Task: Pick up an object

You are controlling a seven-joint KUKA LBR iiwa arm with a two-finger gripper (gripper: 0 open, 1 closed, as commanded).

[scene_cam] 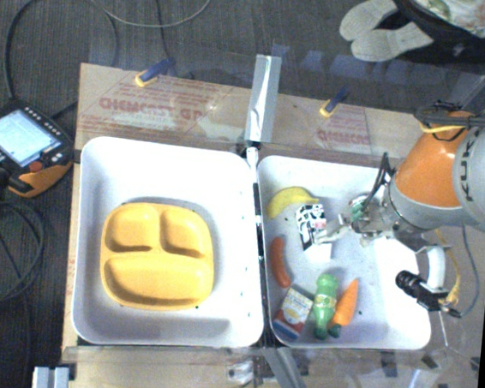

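Nearest the camera, along the front wall of the right bin (382,337), lie a small carton (294,310), a green bottle (324,302) and a carrot (346,303), the bottle and carrot side by side and touching or nearly so. A sausage (281,262) lies just beyond them at about ten o'clock, close against the wall shared with the left bin (89,216), which carries a yellow divided tray (159,254). Farther back, a black-and-white cow-patterned toy (311,223) rests just beside a yellow banana-like piece (290,201) at its eleven o'clock.

The hand (345,230) comes in from three o'clock and sits low by the cow toy, its tips at or very near the toy's right side. Whether it is clenched, released or has anything between its tips cannot be told; the metal parts blur together there.

My judgement of the risks: the cow toy looks the likely target, and a closure from the side could nudge it toward nine o'clock into the yellow piece instead of trapping it, or catch only an edge so it slips on the lift. The two being so close, the hand could also pinch both and drop one. The loose cable near the wrist might drag across the bin.
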